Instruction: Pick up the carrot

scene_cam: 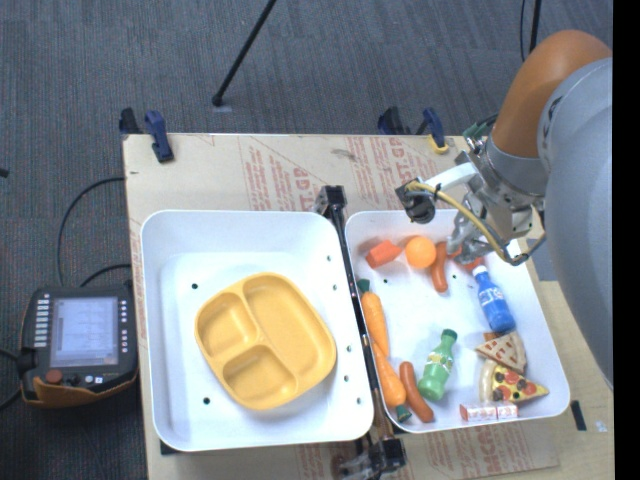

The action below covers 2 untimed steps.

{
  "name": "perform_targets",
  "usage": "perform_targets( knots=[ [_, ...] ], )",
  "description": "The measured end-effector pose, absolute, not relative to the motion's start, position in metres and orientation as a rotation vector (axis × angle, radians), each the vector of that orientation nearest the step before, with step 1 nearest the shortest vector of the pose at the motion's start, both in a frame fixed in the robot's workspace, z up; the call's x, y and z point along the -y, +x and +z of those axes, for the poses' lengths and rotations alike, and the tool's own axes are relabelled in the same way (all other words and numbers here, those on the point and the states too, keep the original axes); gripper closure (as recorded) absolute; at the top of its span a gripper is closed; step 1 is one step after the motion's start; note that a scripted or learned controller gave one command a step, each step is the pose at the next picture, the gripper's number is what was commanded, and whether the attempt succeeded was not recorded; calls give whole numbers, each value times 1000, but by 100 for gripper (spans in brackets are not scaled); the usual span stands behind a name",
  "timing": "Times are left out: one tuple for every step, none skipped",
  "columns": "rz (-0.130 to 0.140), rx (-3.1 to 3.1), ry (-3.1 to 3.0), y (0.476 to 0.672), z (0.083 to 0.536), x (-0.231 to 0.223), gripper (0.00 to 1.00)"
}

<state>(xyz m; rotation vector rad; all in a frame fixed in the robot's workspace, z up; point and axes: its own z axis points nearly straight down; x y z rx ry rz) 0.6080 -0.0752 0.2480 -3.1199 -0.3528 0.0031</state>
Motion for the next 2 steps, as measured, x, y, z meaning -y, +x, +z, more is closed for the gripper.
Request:
perform_targets(
  knots=[
    [3,352,-3120,608,248,75,0],
    [4,442,-3109,572,114,81,0]
  ],
)
